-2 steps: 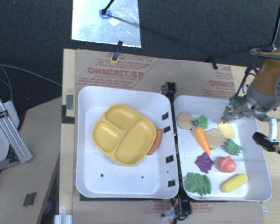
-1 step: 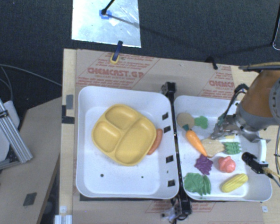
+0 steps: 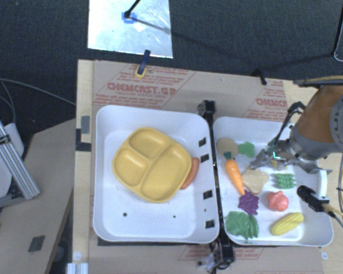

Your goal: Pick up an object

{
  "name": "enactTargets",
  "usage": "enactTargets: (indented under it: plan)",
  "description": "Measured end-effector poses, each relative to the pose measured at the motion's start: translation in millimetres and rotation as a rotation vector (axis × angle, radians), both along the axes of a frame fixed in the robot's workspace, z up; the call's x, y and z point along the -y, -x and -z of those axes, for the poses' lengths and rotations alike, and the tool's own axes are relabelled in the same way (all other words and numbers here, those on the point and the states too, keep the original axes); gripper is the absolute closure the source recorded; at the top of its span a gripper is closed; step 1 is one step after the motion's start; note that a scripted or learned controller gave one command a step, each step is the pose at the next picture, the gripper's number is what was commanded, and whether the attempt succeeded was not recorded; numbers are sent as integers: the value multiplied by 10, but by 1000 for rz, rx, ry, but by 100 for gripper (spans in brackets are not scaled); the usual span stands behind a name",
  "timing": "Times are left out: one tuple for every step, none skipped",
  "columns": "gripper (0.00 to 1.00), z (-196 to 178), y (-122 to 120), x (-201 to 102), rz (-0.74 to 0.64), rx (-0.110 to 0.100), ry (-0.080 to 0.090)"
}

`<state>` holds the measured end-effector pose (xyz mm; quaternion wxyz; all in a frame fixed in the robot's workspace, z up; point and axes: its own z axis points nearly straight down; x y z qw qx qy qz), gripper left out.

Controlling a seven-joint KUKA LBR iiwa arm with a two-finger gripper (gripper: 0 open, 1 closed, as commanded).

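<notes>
The right bin [image 3: 323,234] holds several toy foods. An orange carrot [image 3: 234,175] lies beside a tan bread slice [image 3: 254,180]. Behind them sit a beige potato-like piece [image 3: 226,147] and a small green piece [image 3: 247,149]. Purple grapes [image 3: 248,202], a red fruit [image 3: 277,201], a yellow corn cob [image 3: 286,223], a leafy green [image 3: 242,223] and a ridged green piece [image 3: 284,181] lie nearer the front. My gripper [image 3: 261,161] hangs low over the bin's middle, just above the bread slice's far edge. Nothing is visibly held in it.
The left bin [image 3: 114,217] carries a yellow divided plate [image 3: 151,164] with an orange-red sausage [image 3: 190,172] against its right side. A black divider [image 3: 211,165] runs between the bins. My arm's grey and orange wrist [image 3: 323,122] covers the right bin's far right corner.
</notes>
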<state>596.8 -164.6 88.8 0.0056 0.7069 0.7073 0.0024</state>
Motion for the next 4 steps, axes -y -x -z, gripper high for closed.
enactTargets:
  plan:
    - [0,14,580,-12,3,-4,-3]
    - [0,-1286,1104,-531,-7,-3,-5]
    - [0,-131,1122,-412,1,-18,-6]
    - [100,-295,1094,-413,-1,-8,-4]
